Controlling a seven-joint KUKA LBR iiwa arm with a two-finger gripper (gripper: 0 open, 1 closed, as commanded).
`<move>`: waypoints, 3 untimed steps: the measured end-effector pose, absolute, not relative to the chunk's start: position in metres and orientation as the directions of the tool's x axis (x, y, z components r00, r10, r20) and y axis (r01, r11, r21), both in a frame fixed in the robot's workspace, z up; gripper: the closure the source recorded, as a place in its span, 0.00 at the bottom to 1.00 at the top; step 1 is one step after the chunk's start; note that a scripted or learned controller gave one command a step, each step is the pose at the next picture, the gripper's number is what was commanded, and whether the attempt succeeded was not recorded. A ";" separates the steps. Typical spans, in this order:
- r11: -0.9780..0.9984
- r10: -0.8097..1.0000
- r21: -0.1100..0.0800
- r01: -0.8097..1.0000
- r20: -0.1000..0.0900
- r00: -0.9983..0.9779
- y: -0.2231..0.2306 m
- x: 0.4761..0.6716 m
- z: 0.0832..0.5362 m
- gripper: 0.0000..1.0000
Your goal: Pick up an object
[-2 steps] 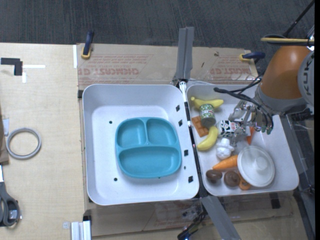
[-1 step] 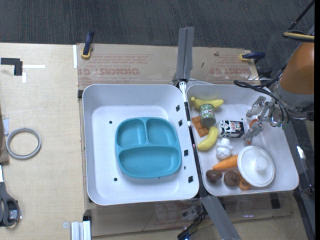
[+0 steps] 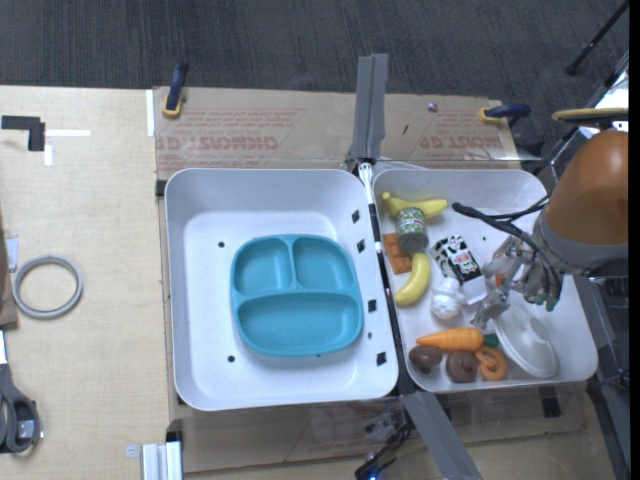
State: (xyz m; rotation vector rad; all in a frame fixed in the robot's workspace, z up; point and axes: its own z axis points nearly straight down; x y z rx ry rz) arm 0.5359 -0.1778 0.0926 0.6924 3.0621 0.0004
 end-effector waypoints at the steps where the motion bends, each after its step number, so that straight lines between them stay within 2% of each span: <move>1: 0.935 0.356 0.001 0.356 -0.003 -0.935 -0.120 0.578 0.092 0.00; 2: 0.944 0.330 -0.017 0.330 0.026 -0.944 -0.106 0.621 0.089 0.00; 3: 0.921 0.390 0.000 0.390 -0.003 -0.921 -0.176 0.592 0.093 0.00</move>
